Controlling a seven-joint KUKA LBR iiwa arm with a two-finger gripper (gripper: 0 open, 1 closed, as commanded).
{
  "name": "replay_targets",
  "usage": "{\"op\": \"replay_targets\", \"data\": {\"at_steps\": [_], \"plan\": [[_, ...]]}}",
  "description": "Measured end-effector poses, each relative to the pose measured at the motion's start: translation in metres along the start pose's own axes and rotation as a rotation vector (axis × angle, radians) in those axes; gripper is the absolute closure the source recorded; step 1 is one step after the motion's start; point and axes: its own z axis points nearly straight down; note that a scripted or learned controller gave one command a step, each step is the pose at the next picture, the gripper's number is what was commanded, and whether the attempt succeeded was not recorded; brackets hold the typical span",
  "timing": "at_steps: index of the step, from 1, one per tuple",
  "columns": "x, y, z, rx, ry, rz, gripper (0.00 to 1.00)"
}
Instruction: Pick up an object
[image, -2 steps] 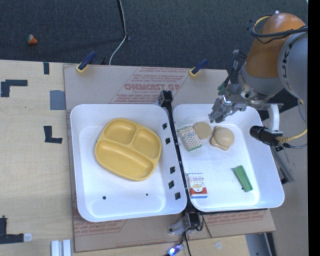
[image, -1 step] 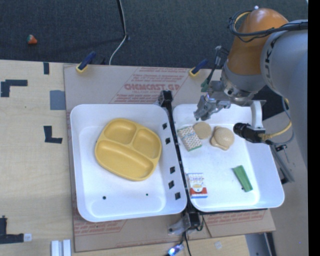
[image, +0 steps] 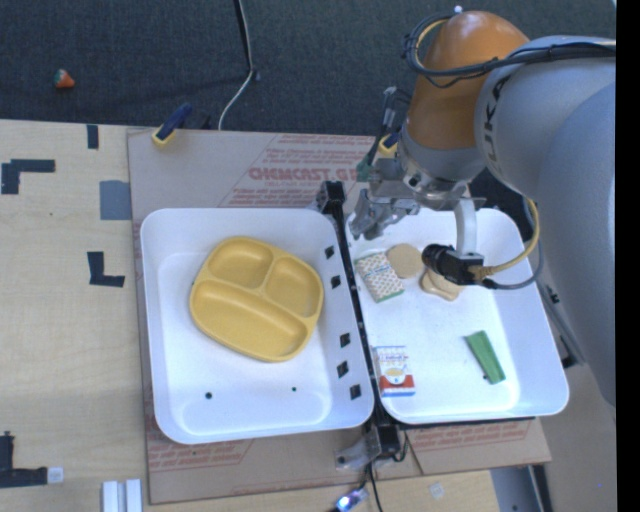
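In the right bin (image: 520, 385) lie a small green-patterned packet (image: 380, 276), a tan round cookie-like piece (image: 405, 260), another tan piece (image: 440, 287) beside it, a green bar (image: 484, 356) and a small white carton with red and blue print (image: 394, 368). My gripper (image: 368, 222) hangs over the bin's back left corner, just above and behind the packet. Nothing shows between its fingers.
A yellow divided plate (image: 257, 297) fills the middle of the left bin (image: 170, 400). A black divider with clips (image: 343, 300) runs between the bins. A black cable loops from the wrist over the tan pieces. Brown cardboard lies under both bins.
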Motion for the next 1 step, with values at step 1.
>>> {"op": "replay_targets", "data": {"at_steps": [1], "plan": [[0.0578,0.0077,-0.0014,0.0,0.0,-0.001,1.0]]}}
